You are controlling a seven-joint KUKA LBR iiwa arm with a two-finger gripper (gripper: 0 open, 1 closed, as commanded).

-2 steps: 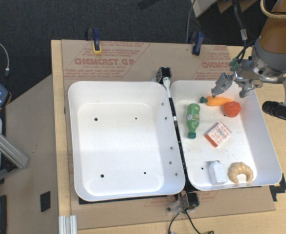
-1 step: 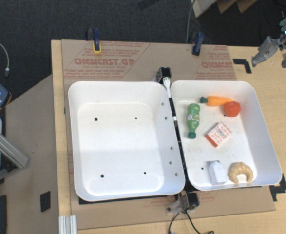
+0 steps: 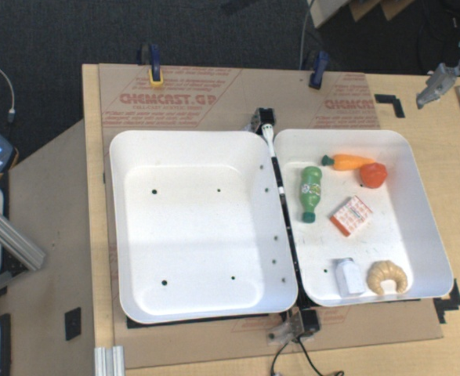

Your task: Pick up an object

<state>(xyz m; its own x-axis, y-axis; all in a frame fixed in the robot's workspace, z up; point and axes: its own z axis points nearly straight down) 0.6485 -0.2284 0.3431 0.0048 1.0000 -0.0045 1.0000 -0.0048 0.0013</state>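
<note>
The right bin (image 3: 422,210) holds several small items. A green bottle (image 3: 311,192) lies near its left wall. At the far side an orange carrot (image 3: 353,162) rests beside a red ball-shaped item (image 3: 373,175). A red-and-white box (image 3: 351,215) sits in the middle. Near the front edge a small grey-white block (image 3: 349,276) lies next to a tan croissant (image 3: 388,277). A grey part of my gripper (image 3: 443,83) shows at the upper right edge, well away from the bins and above the bench.
The left bin (image 3: 190,225) sits beside the right one, with a black hinge strip (image 3: 280,202) between them. Two blue clamps (image 3: 154,59) (image 3: 318,69) hold the cardboard at the back. Cables run at the front (image 3: 292,337).
</note>
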